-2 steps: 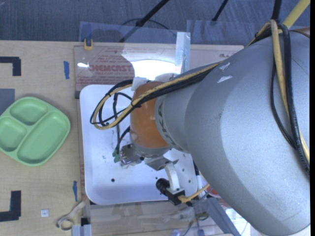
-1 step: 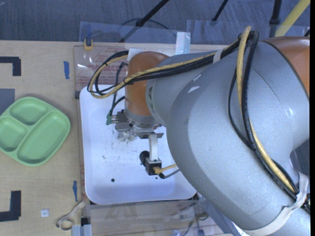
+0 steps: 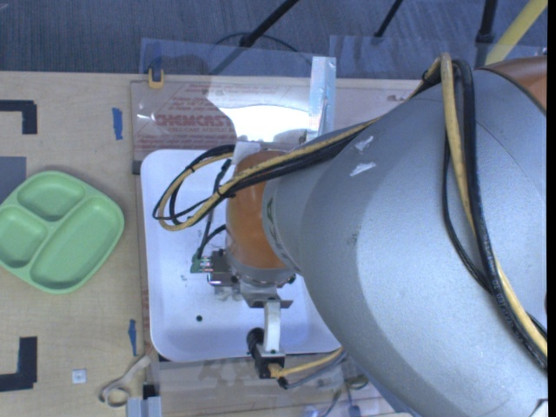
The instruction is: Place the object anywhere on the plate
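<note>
Gripper (image 3: pixel 248 295) over bin (image 3: pixel 172 259), plate (image 3: pixel 61 229) well apart

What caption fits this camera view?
Arm reaching down into the white bin, green divided plate waiting on the bench beside it.

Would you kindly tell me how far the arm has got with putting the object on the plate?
Nothing looks done: the green plate holds nothing in its three compartments. In hand: the arm reaches over the white bin, its wrist pointing down into it. Left: the grasp, which the wrist hides, then the carry across and the drop onto the plate.
</note>
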{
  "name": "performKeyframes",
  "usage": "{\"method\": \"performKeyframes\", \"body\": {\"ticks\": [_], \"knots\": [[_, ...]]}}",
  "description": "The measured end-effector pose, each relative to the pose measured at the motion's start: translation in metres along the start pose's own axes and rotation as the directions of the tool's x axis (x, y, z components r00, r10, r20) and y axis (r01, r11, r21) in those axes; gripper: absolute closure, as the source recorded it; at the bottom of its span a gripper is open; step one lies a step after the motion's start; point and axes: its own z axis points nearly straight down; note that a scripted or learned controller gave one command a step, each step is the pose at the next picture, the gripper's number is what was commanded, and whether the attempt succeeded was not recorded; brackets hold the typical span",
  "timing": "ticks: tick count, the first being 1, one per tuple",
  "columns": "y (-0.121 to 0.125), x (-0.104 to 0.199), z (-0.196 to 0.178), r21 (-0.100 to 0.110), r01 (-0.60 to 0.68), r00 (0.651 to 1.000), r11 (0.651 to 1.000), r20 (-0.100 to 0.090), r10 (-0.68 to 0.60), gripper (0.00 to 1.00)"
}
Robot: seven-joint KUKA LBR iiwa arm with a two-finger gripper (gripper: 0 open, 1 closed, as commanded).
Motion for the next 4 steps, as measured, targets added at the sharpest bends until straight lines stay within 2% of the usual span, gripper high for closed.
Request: {"method": "performKeyframes", "body": {"ticks": [1,2,3,4], "knots": [[0.069,0.019,-0.064,-0.002,0.039,0.999,0.999,0.002,-0.039,1.0],[0.004,0.015,-0.123,0.0,-0.005,1.0,1.0,0.002,0.005,1.0],[0.022,0.01,-0.033,0.001,-0.294,0.956,0.956,0.002,0.294,1.0],[0.081,0.022,0.005,-0.002,-0.496,0.868,0.868,-0.005,0.496,1.0]]}}
